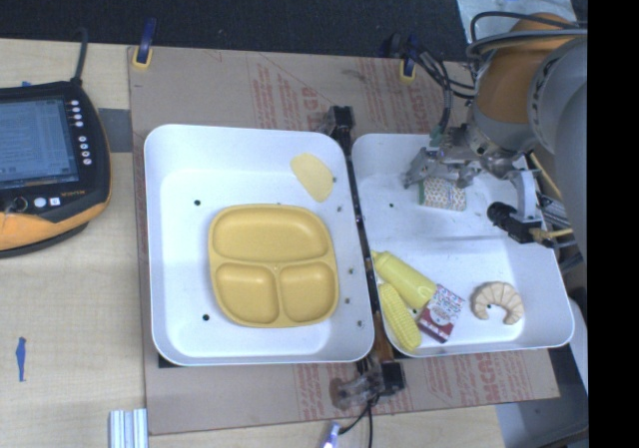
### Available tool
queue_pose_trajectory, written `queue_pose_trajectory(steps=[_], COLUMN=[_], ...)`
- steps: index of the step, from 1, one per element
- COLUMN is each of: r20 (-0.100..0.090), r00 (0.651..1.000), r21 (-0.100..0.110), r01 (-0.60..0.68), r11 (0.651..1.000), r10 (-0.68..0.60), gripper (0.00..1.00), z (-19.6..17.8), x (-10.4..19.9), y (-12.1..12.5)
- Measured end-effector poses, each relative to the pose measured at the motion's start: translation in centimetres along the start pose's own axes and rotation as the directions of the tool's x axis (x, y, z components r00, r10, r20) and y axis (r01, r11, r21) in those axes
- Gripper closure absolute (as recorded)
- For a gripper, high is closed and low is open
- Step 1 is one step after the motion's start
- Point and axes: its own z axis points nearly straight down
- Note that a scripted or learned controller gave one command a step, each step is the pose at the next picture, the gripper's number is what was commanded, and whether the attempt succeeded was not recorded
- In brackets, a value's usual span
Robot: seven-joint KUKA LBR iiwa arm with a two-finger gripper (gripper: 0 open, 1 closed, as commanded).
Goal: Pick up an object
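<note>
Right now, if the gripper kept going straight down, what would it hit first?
Most likely the small pale block right under the gripper, in the right bin. Depth is unclear from this view, so contact cannot be judged.

Even, soft overhead light; mild blur and bleached whites.

The two white bins (250, 346) are the brightest areas and wash out, with the left bin's floor shading to pale blue-grey toward its left side. Shadows are faint and short: a soft one lies under the yellow divided plate (273, 263), and a smudge of shade falls on the right bin floor beneath the hand (444, 180). The far floor is nearly black with little detail. The arm (544, 87) at the right is soft-edged, small labels are unreadable, and the tablet screen (35, 145) glows pale blue.
</note>
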Motion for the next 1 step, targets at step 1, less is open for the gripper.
queue_pose_trajectory(steps=[1], r20=[0.003], r00=[1.0], r21=[-0.004], r01=[0.003], r11=[1.0], r10=[-0.003], gripper=[1.0], z=[-1.2], x=[-0.14], y=[0.13])
